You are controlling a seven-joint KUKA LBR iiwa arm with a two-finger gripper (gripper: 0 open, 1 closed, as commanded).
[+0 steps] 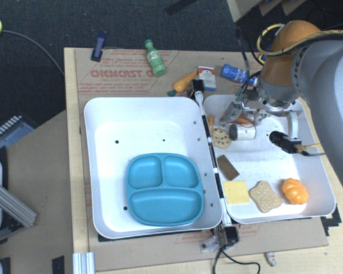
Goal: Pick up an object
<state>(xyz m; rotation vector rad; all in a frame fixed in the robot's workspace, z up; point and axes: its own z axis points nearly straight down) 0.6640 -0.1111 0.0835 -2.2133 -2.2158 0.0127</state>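
Bench inventory, for your check:

1. Arm (326, 84): grey, with an orange band (287, 44). It enters from the right.
2. Gripper (244, 112): low over the far end of the right bin (268, 164). You cannot tell from this angle whether it is open or closed.
3. Right bin, your pick candidates:
   - Small white cylinder (243, 132), lying on its side, just below the gripper in the view.
   - Round speckled cookie (220, 136), just beside the cylinder, against the wall shared with the other bin.
   - Flat brown block (227, 166), near that same wall, midway down the bin.
   - Yellow square slice (236, 192), in the near left corner.
   - Oval tan cracker (265, 196), just beside the slice.
   - Orange fruit (294, 191), in the near right part of the bin.
4. Left bin (143, 130): one blue divided plate (164, 188) with three compartments, lying flat in the near half.
5. Board (126, 73) beyond the bins:
   - Blue marker (98, 46).
   - Green bottle (155, 57), lying down.
   - Carrot (186, 83).
   - Small carton (206, 77).
   - Blue can (234, 73).

The last three cluster behind the gap between the two bins.
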